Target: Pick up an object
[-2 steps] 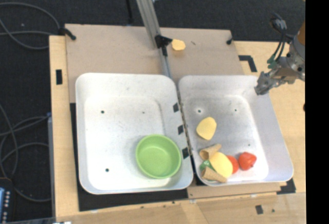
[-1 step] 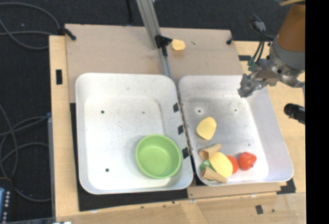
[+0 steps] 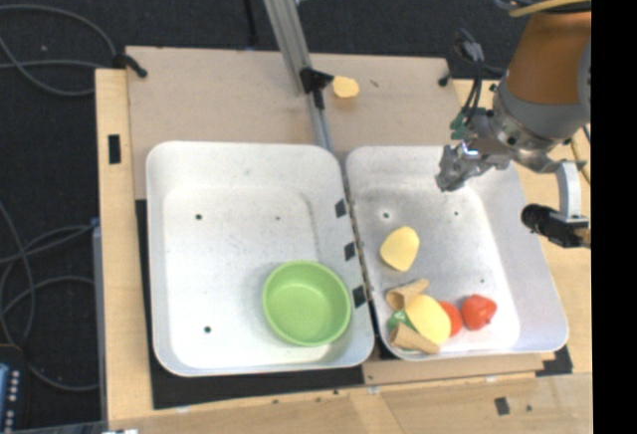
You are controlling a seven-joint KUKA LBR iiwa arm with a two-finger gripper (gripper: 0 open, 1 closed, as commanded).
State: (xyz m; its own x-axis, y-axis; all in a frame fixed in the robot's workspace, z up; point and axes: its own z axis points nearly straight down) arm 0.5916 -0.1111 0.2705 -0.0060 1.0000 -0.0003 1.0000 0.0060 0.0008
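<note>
Nearest you, toy food (image 3: 430, 319) clusters in the right bin's (image 3: 518, 253) front corner, a yellow piece (image 3: 399, 249) lies mid-bin, and the gripper (image 3: 456, 168) hovers above the back, nothing seen in it, so your pick isn't yet done.

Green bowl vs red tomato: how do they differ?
The green bowl sits alone in the left bin; the red tomato lies in the right bin, at the end of a cluster of toy food. The bowl is far larger than the tomato. The bowl is open and hollow, mouth up; the tomato is a solid round shape. Both rest near their bin's front edge, apart from the gripper.
</note>
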